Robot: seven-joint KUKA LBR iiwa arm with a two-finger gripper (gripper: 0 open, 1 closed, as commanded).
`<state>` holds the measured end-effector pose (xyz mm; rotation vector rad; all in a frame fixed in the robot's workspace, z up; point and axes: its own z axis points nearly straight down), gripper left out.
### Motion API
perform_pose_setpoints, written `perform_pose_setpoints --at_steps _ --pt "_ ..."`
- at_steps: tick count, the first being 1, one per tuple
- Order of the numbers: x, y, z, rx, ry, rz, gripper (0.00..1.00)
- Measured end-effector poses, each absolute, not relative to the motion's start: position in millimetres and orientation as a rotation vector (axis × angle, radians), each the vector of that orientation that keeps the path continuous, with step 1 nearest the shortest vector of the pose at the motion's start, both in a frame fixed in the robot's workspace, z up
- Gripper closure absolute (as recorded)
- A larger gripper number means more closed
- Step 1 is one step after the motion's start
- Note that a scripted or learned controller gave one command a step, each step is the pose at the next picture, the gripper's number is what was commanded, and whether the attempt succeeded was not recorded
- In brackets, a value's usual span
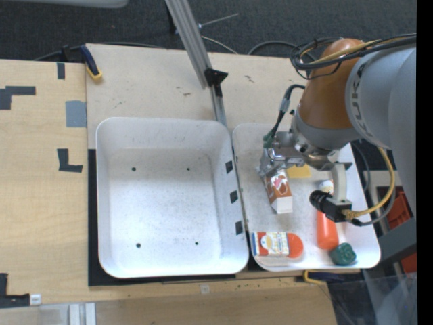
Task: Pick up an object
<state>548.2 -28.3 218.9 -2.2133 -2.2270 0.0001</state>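
Wooden bench [40,202], pale, carrying grey tape marks on its left part and a yellow-handled tool [92,65] near its upper edge. Robot arm [379,93], grey with an orange band, reaching in from the right and standing over the right bin. Left bin [115,181], white, shallow, speckled on its floor. Right bin [256,181], white, shallow, set just beside the left bin and holding all the small goods. Metal rail [193,42], slanting down from the top to a black clamp between the bins. Gripper [274,164], metal, low over the upper left part of the right bin, directly above the carton; whether its fingers are spread or closed cannot be told. Carton [279,190], brown and white, lying tilted just below the gripper. Packet [277,244], orange and white with a label, lying near the bin's front wall. Carrot [327,230], orange, right of the carton. Yellow piece [298,172], partly under the wrist. Green lump [344,254], at the front right corner, beside the carrot's lower end.
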Motion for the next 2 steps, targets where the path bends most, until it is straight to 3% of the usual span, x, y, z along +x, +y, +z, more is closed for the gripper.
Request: perform_pose_setpoints --at_steps 2 --pt "622.8 74.8 224.8 -2.213 -2.229 -0.004 1.00"
